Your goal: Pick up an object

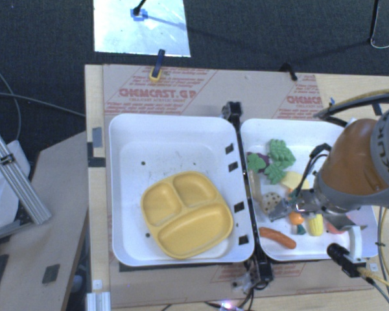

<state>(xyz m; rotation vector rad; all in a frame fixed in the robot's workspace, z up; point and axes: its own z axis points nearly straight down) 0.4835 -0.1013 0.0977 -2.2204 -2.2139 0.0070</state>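
Far left of the pincer a yellow divided plate (187, 214) lies in the left bin (126, 173), while the pincer (297, 207) itself, its grip impossible to judge, hangs low in the right bin (311, 129) over toy food, an orange sausage (277, 238) just below-left of it and a corn cob (316, 225) beside its right
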